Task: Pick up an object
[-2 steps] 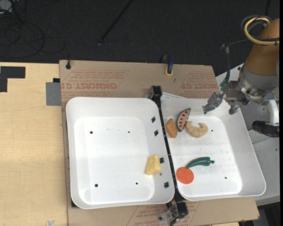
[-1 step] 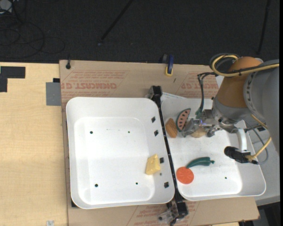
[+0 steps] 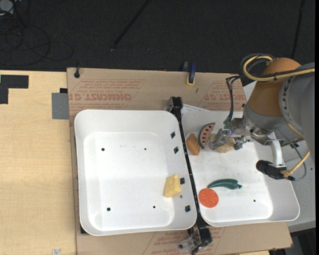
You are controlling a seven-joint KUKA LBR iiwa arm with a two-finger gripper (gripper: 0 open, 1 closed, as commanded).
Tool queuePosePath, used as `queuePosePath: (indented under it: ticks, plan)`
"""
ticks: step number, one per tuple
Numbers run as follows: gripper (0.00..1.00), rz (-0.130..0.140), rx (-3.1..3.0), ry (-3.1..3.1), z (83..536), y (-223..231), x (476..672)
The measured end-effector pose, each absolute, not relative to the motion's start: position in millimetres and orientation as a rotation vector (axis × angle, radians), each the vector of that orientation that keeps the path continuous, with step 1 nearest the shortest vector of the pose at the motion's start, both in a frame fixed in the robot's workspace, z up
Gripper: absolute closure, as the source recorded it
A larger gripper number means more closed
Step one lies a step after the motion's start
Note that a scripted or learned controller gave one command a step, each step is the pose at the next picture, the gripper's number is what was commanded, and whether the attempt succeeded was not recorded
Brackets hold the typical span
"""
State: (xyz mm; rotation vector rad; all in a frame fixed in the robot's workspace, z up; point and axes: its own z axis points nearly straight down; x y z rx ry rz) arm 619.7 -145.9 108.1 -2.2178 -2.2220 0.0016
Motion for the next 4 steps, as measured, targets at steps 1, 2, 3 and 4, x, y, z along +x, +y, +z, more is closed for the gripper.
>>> queuePosePath:
  ticks: [1,2,3,4]
  plan:
    - [1.00,0.004,-2.216,-2.219,86.6,-100.1,575.9]
    - [1.00,-0.009,-2.225,-2.226,222.4,-95.7,534.8]
    - [1.00,-0.006,-2.214,-2.230,281.0,-33.7,527.8]
    - [1.00,0.004,-2.221,-2.216,284.8,-39.4,503.5]
